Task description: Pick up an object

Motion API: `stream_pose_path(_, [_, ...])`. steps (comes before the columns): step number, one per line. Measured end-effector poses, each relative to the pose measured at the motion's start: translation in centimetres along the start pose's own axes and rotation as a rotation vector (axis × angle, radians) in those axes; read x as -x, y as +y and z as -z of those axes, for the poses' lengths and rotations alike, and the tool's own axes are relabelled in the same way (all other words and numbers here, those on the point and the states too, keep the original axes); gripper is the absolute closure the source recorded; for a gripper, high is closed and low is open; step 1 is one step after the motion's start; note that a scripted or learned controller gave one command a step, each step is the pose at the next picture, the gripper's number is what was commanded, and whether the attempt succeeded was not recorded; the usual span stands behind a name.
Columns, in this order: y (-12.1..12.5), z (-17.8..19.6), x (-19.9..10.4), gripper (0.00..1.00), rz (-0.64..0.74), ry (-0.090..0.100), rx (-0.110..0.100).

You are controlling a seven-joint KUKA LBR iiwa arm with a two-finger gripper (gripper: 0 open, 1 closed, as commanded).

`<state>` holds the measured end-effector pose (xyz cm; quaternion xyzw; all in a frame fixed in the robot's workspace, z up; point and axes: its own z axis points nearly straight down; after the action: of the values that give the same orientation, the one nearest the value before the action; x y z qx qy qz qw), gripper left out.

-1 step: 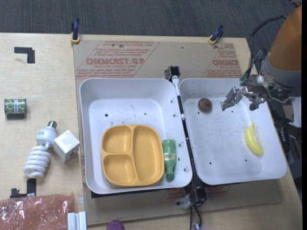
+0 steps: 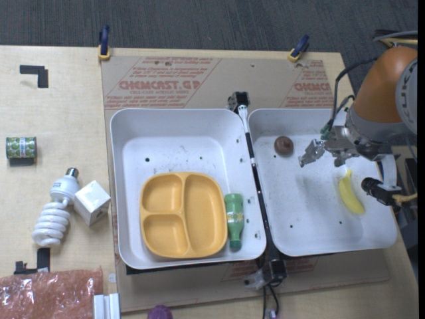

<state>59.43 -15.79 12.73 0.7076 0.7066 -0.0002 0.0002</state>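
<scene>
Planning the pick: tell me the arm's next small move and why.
Probably shift the gripper a little toward the brown round object and lower over it. It hangs above the right bin floor just beside that object, nothing between its fingers, while the banana lies farther off, under the arm.

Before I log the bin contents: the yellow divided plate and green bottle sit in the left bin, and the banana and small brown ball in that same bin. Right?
Not quite. The camera view shows the banana and brown ball in the right bin. The yellow divided plate and green bottle do sit in the left bin.
</scene>
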Motion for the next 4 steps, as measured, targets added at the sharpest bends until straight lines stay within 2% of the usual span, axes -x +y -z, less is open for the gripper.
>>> stream_pose_path(1, [-5.7, -3.5, -0.9, 0.0, 0.0, 0.0, 0.0])
stream_pose_path(2, [-5.6, -2.5, -0.9, 1.0, -0.001, -0.001, 0.003])
stream_pose_path(3, [-2.4, -3.4, 5.2, 1.0, 0.001, 0.0, 0.001])
stream_pose_path(4, [4.7, -3.4, 5.5, 1.0, 0.004, -0.001, 0.002])
